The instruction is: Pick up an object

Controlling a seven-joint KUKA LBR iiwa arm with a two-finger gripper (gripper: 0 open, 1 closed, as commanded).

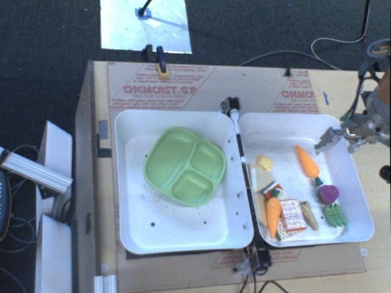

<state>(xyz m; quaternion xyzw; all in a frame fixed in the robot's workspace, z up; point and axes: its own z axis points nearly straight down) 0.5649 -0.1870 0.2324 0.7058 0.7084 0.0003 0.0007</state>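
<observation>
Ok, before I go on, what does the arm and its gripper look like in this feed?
At the frame's right edge: a grey metal wrist with an orange patch above it and thin dark cables looping beside it. The gripper is small, pale grey metal, narrowing toward the right bin.

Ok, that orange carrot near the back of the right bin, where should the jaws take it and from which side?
Probably at the thick upper half of the carrot, coming straight down. It lies flat with bare bin floor along both long sides, so the jaws could close across its width. The lower tip nears the purple piece, so stay above it. The gripper sits close, up and right.
</observation>
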